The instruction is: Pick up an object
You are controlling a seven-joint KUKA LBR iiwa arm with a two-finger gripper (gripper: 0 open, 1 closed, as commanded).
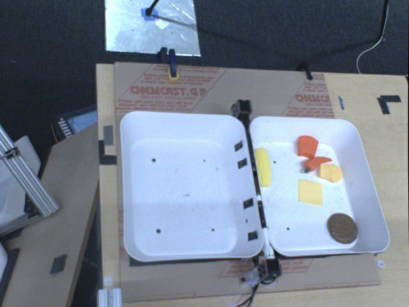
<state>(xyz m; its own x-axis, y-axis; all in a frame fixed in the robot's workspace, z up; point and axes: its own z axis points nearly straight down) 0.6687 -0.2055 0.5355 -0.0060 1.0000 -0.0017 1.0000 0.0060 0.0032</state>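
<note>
The right bin [367, 171] holds several small objects. A yellow corn cob [262, 166] lies along its left wall. An orange piece [307, 146] sits near the back, with a small orange carrot-like piece [316, 164] just below it. A yellow-orange chunk [331, 173] lies to the right of that. A flat pale yellow square [311, 192] rests in the middle, and a round brown disc [342, 228] lies at the front right corner.
The left bin [137, 133] adjoins the right one along a black hinged seam [246, 171]. Both rest on a cardboard sheet [192, 88] on the bench. A shiny metal plate [152, 18] lies at the back; an aluminium frame [25, 178] stands at left.
</note>
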